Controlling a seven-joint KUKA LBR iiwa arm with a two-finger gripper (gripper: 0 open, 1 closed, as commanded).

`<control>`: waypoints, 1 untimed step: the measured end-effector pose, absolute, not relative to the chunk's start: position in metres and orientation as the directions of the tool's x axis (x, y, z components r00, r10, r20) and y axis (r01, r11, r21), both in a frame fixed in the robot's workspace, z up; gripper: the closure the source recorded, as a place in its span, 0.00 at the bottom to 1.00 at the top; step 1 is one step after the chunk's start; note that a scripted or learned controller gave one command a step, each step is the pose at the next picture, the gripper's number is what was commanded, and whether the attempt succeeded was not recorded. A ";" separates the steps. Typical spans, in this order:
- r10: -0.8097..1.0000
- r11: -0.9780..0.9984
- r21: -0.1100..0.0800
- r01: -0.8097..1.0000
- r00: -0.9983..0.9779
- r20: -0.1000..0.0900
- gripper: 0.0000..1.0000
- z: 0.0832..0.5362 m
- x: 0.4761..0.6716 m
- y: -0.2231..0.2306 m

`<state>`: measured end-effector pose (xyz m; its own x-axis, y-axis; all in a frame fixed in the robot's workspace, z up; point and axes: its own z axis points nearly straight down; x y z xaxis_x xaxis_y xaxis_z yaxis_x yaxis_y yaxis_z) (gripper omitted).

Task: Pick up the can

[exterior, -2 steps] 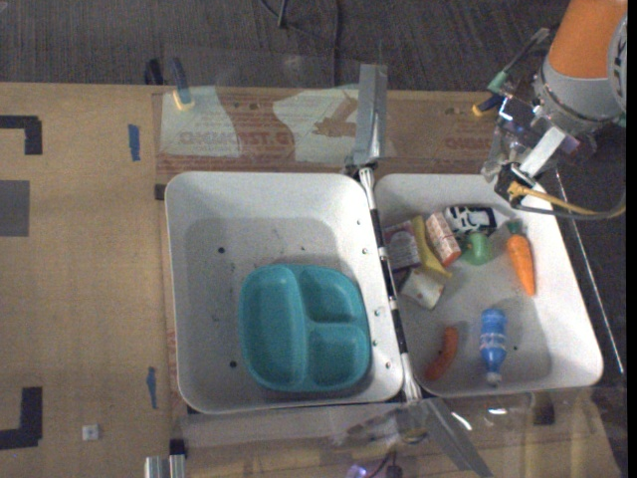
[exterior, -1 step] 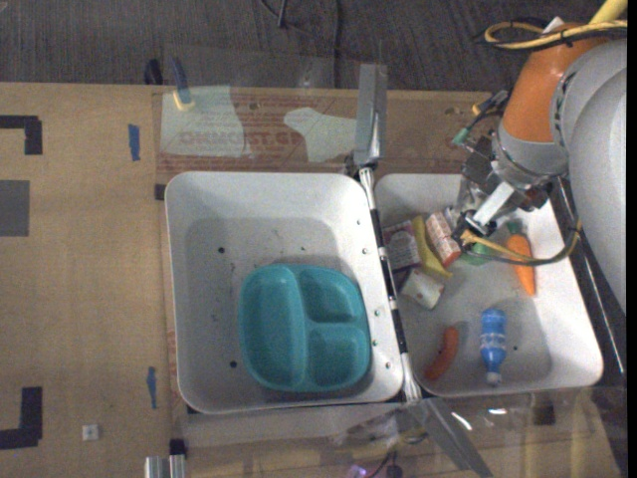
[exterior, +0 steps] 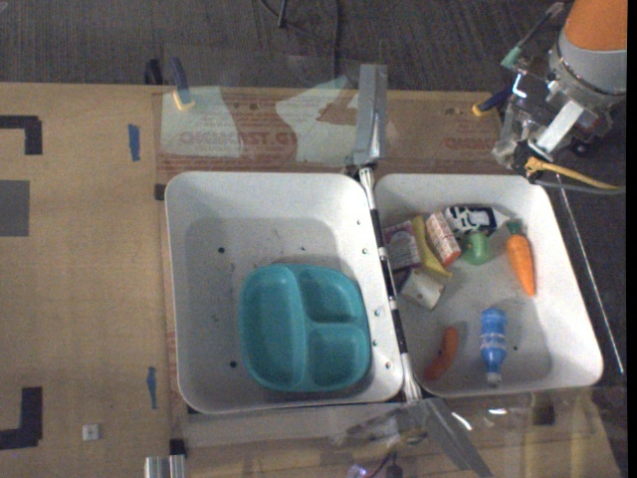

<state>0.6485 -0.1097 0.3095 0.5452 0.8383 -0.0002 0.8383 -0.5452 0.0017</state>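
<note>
In the camera view, two white bins are seen side by side on the bench; the left bin point(exterior: 189, 217) carries a teal divided tray point(exterior: 304, 329) toward its near right corner, while the right bin point(exterior: 572, 352) holds the clutter. The can point(exterior: 470, 217) is taken to be the dark blue and white cylinder lying on its side near the far edge of the right bin, though the resolution is poor and this is only a likely reading; white marks are seen on it, but no brand can be read. It is pressed among neighbours: a green round piece point(exterior: 478, 248) touches its near side, a red and yellow packet point(exterior: 442, 240) lies just to its left, and a toy carrot point(exterior: 522, 263) rests toward the right wall. A blue bottle point(exterior: 492, 342) and a red sausage-shaped item point(exterior: 442, 354) are set nearer the near edge; a white cup point(exterior: 421, 289) lies by the dividing wall.

The gripper point(exterior: 528, 147) is held above the far right corner of the right bin, outside its rim and well apart from the can, presumably parked clear before a descent; nothing is seen between its fingers, and whether they are spread or closed cannot be told.

On the cardboard beyond the left bin, faded red lettering is seen but cannot be read with confidence.
</note>
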 end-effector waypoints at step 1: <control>0.822 -0.570 -0.004 0.822 0.570 -0.002 1.00 0.254 0.660 -0.082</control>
